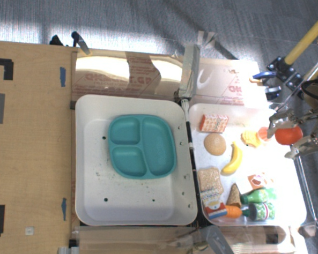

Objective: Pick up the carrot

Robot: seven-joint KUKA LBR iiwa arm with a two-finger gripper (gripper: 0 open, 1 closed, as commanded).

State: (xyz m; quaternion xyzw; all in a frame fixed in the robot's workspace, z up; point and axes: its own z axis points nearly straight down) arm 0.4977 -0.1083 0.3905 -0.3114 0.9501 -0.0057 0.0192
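The carrot (232, 211) is a short orange piece lying near the front edge of the right bin (285, 174). It sits between a red-and-white packet (217, 209) and a green bottle (261, 211). My gripper (288, 135) is at the right bin's far right rim, a cluster of metal parts around a red-orange round shape. It is well away from the carrot, up and to the right of it. Glare blurs it.
The right bin also holds a small red box (213, 123), a brown ball (215, 144), a banana (233, 159), a cracker block (209, 180), a cone (234, 195) and a second green bottle (259, 196). The left bin (90, 189) holds a teal divided plate (142, 146).
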